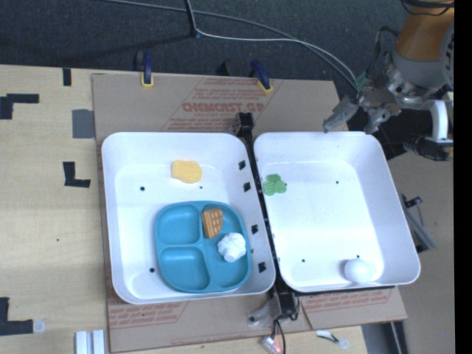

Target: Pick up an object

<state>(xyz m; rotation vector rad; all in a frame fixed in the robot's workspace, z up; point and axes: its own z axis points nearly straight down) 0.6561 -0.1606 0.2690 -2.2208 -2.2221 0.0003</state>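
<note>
Near right corner of the right bin (pixel 383 198): white ball (pixel 360 270), against the wall, awkward for a straight descent.

Left bin (pixel 118 198), near half: blue divided tray (pixel 199 248) holding a white lump (pixel 231 247) and a tan waffle-like piece (pixel 212 222), close together.

Further back, a yellow piece (pixel 186 171) lies alone on the left bin floor. A green piece (pixel 274 185) sits beside the right bin's left wall.

Far right: claw (pixel 355 118) above the right bin's far rim, holding nothing; finger spread — cannot tell.

Judgement: the yellow piece offers the most clearance; descend vertically, centred.
</note>
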